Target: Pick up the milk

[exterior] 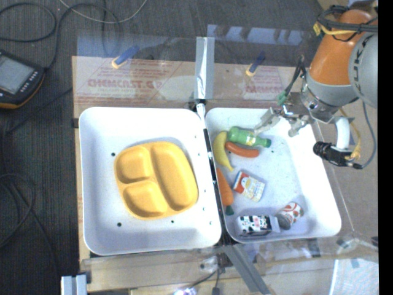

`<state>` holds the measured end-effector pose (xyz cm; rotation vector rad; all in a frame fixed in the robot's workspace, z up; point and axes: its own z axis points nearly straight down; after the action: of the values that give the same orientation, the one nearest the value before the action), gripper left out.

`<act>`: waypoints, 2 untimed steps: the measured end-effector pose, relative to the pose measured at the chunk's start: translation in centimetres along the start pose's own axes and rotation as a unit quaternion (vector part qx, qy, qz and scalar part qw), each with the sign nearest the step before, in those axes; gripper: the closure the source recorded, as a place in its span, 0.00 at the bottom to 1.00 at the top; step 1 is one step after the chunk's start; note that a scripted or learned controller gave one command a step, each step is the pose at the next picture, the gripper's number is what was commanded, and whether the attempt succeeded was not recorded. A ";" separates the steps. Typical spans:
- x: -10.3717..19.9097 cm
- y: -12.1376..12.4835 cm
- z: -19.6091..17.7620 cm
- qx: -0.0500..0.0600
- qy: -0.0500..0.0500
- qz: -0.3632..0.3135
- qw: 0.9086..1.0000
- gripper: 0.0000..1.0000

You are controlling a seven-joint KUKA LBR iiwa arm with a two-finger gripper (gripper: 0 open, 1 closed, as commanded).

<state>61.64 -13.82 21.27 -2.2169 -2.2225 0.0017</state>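
The milk [255,224] is a small carton with black and white cow patches. It lies on its side at the front edge of the right bin [319,183]. My gripper [282,123] hangs over the back of that bin, far from the milk and just right of a green bottle [249,138]. Its two fingers [266,122] are spread apart and nothing sits between them, so it is open.
The right bin also holds a banana [221,151], a red sausage [243,150], a carrot [225,191], an orange and white carton [249,186] and a small can [290,214] touching the milk's right end. A yellow divided tray [156,178] fills the left bin [98,165].
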 end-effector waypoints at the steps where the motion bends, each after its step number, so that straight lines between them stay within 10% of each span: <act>1: -0.1 -7.3 8.8 0.000 0.000 -0.100 0.995 0.00; 2: -5.4 -11.5 10.5 -0.009 -0.004 -0.117 0.993 0.00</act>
<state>50.15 -19.22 10.78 -1.9542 -2.4802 -0.0113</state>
